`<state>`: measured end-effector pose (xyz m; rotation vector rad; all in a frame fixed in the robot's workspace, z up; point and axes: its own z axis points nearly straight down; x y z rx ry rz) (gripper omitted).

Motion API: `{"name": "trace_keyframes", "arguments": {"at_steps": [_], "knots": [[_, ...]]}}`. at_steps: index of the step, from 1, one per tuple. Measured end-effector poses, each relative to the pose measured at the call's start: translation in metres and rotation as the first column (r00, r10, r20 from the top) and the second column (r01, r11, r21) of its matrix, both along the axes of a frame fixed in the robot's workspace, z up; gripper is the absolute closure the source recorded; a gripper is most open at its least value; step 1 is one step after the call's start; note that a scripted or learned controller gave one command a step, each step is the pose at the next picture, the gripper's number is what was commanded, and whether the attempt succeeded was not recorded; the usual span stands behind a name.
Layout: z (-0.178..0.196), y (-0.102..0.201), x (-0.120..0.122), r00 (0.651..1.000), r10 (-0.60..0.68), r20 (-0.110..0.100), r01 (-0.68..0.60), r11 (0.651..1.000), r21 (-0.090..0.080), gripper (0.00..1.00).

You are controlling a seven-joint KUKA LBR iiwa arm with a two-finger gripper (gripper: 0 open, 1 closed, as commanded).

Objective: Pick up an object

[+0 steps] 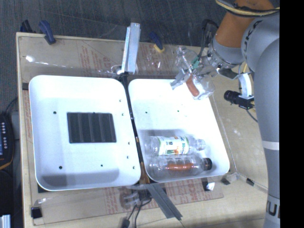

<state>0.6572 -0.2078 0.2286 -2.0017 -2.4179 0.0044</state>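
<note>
Two clear plastic bottles lay side by side in the right bin. The gripper pinched one clear bottle with an orange band above its far corner.

Right white shallow bin open through its centre and 9 o'clock side, two clear plastic bottles crowding 6 o'clock, grey arm's gripper with orange-tinted clear object over 1 o'clock rim, left white bin free around dark ribbed rectangular pad
</note>
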Motion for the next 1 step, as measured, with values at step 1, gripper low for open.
{"name": "trace_keyframes", "arguments": {"at_steps": [1], "knots": [[-0.0461, 0.0569, -0.0919, 1.0, 0.031, -0.003, -0.031, 1.0, 0.001, 0.0]]}}
